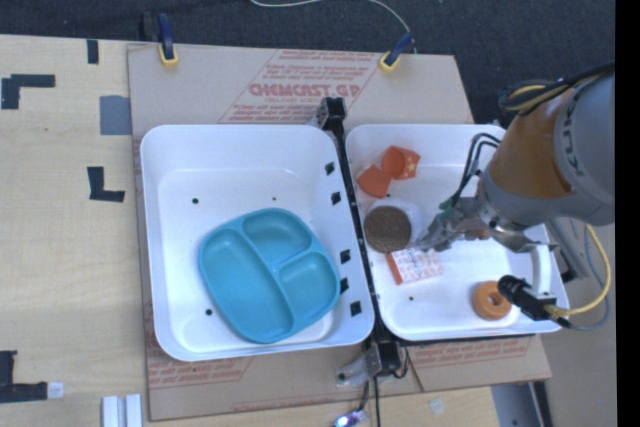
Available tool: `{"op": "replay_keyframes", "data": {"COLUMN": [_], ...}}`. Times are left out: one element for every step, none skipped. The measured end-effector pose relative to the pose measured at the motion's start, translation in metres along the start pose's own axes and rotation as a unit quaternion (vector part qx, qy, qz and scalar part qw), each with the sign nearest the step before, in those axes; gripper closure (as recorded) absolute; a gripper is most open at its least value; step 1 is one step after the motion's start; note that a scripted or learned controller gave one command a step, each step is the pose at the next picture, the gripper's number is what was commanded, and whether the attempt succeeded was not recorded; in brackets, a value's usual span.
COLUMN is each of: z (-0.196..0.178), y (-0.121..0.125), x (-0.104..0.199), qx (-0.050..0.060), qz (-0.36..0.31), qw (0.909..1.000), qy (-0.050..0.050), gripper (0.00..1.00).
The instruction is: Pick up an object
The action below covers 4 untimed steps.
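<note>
My hand was low in the right bin, near its middle, and I could not tell from this view how it was set, because the wrist hid it from above. Nearest to the front edge lay the donut, down and to the right of my hand and a little apart from it. The card, white with small red marks, lay just beside my hand on its lower left; its long side ran roughly left to right, a little tilted. The brown disc lay just to the left of my hand, close to the wall between the bins. Further back were the orange pieces, well apart from my hand. In my judgement the card or the disc was the closest thing to take.

The marks on the card were too small to read. In the left bin lay a blue tray. On the board behind the bins, red print read "CHEMCAST GP"; the lines under it were too blurred.
</note>
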<state>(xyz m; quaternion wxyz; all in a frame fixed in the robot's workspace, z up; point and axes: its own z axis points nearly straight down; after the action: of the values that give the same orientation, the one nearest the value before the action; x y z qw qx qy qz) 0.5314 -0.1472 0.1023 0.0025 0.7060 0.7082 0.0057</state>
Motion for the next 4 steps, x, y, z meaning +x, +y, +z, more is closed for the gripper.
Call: {"op": "replay_keyframes", "data": {"z": [-0.063,-0.124,-0.188,-0.167], "y": [0.003,0.012,0.015,0.025], "x": [-0.002,-0.001,-0.001,0.054], "qx": [0.004,0.003,0.003,0.007], "qz": [0.001,0.0,0.0,-0.002], "qw": [1.0,1.0,1.0,1.0], "qy": [-0.003,-0.003,-0.003,-0.002], "gripper": [1.0,1.0,1.0,1.0]}}
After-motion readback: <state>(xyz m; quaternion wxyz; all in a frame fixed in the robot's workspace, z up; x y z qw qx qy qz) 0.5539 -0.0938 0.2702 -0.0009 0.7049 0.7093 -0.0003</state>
